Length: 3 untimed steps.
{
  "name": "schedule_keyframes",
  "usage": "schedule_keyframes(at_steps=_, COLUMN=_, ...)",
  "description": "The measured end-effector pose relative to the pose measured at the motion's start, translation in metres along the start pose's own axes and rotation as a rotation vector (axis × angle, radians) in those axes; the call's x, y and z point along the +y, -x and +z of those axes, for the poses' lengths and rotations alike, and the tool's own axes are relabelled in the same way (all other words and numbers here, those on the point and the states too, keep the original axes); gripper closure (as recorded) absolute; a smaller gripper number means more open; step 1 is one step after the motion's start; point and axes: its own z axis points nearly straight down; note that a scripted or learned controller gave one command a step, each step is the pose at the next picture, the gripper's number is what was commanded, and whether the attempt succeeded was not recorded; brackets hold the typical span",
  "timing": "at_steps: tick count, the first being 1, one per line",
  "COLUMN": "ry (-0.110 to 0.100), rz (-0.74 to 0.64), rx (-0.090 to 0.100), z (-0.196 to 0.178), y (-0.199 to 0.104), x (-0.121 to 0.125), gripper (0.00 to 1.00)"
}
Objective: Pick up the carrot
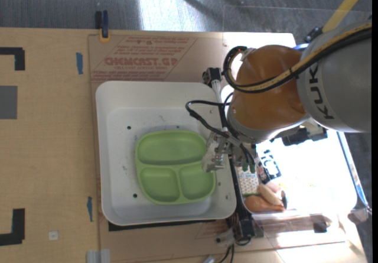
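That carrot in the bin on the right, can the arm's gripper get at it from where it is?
Probably yes. The carrot lies uncovered in the right bin, with a pale item beside it, and the gripper hangs close by, near the green plate.

The left bin (112, 138) is being largely taken up by a green divided plate (174, 166), with bare white floor left open along its upper and left sides. The plate's right edge is being overhung by the claw (214, 158), so passage there is being blocked. The right bin (319, 179) is being crowded at its left end by the carrot (260, 202) and other items beside it, and is being covered from above by the arm (277, 93) and its cables.
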Motion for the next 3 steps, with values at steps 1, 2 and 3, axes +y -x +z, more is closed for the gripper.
schedule_keyframes(at_steps=1, ry=-0.004, rz=-0.393, rx=-0.012, z=-0.056, y=0.059, x=-0.042, gripper=1.00)
schedule_keyframes(at_steps=2, ry=-0.001, rz=0.007, rx=-0.011, z=-0.127, y=0.027, x=-0.044, gripper=1.00)
schedule_keyframes(at_steps=3, ry=-0.002, rz=-0.339, rx=0.003, z=-0.088, y=0.016, x=-0.039, gripper=1.00)
